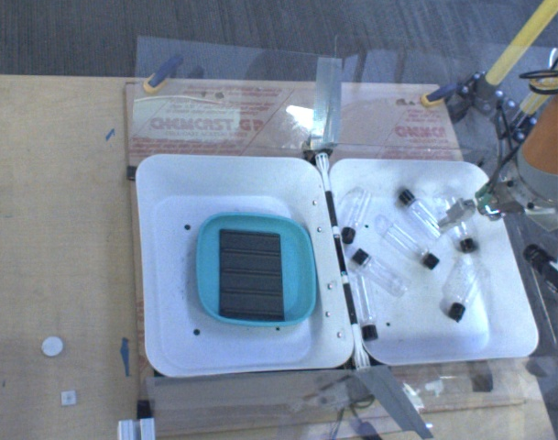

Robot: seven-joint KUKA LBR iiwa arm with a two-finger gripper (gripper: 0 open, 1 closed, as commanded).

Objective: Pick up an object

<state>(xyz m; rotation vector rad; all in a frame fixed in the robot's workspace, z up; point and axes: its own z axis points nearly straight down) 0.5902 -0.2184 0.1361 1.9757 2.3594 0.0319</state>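
Note:
Several clear vials with black caps lie scattered in the right bin [508,337]. One vial [418,209] lies near the bin's middle top, another [409,244] just below it, and a third [458,288] towards the lower right. My gripper [462,213] reaches in from the right edge, low over the bin's upper right part. Its tip is beside a black-capped vial [465,243] and close to the top vial. The grey wrist with its orange band [542,145] is above the bin's right rim. I see nothing held.
The left bin [159,246] holds a teal plate [208,273] with a dark ridged block [251,275] on it. Two more vials [352,214] [363,302] lie along the divider between the bins. A yellow rod [528,30] and cables are at the top right.

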